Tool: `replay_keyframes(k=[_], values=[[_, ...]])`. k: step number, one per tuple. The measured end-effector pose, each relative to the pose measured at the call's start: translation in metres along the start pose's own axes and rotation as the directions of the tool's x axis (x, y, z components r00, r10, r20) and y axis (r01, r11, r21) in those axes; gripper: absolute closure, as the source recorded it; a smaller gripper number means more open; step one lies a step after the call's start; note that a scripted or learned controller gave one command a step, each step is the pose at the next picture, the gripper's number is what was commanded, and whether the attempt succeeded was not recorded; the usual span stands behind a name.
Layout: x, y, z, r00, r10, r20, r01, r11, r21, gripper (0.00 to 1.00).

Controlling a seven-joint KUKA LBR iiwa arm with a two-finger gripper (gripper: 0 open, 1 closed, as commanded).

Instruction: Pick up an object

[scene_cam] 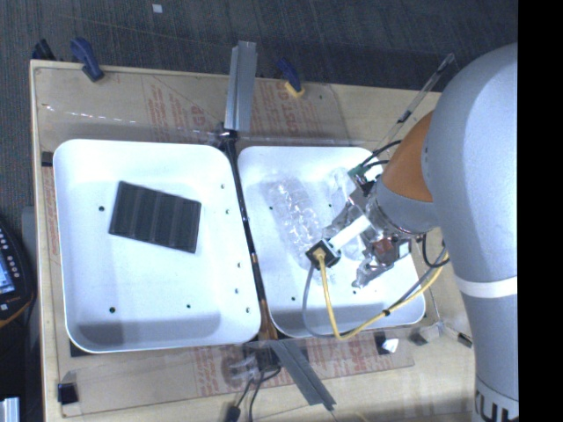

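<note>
Crinkly clear plastic bottle [295,207] in the right white bin [264,262] — light, slippery, grip mid-body — gripper [374,266] state unclear.

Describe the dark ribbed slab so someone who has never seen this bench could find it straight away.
Start at the two white bins side by side and take the left bin, away from the arm. The slab lies flat in its upper half, slightly tilted. It is a dark rectangle with ridges across it, opaque, unlike the clear plastic item in the right bin.
</note>
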State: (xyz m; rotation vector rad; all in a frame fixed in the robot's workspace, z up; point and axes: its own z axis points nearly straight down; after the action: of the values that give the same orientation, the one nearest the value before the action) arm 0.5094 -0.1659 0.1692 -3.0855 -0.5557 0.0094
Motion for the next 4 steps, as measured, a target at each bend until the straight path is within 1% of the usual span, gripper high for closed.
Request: replay_keyframes(k=[1, 2, 3, 4], values=[[-0.019, -0.012, 0.022, 0.990, 0.143, -0.002, -0.143, 0.990, -0.001, 0.00], [-0.019, 0.019, -0.070, 0.992, -0.126, -0.004, 0.126, 0.992, -0.006, 0.00], [0.032, -0.022, -0.132, 0.990, 0.144, -0.007, -0.144, 0.990, -0.005, 0.00], [0.008, 0.016, -0.097, 0.998, 0.066, 0.000, -0.066, 0.998, -0.001, 0.00]])
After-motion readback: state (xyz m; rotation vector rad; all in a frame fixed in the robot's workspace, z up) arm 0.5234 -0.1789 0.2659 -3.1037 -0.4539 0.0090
